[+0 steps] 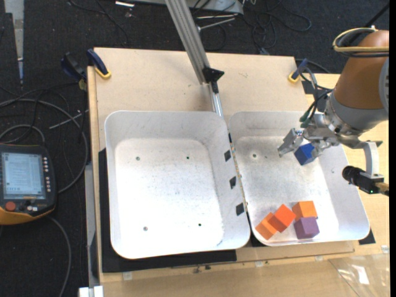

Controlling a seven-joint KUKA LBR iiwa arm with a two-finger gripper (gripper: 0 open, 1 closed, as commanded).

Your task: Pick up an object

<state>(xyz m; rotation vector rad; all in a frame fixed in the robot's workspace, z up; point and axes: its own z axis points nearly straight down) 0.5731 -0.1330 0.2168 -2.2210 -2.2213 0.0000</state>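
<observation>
My gripper [302, 147] hangs over the upper middle of the right bin [346, 193], reaching in from the right. A small blue block [304, 154] sits between its fingers, which are shut on it, and it looks lifted off the bin floor. At the near edge of the same bin lie two orange blocks [276, 221] [304, 210] and a purple block [306, 228], packed close together.
The left bin [124, 166] lies alongside, its inner rim touching the right bin's. A slanted metal pole [189, 36] comes down from the top to the bins' far junction. Clamps [99, 65] [299, 72] sit at the board's far corners. A teach pendant [23, 181] lies left of the bench.
</observation>
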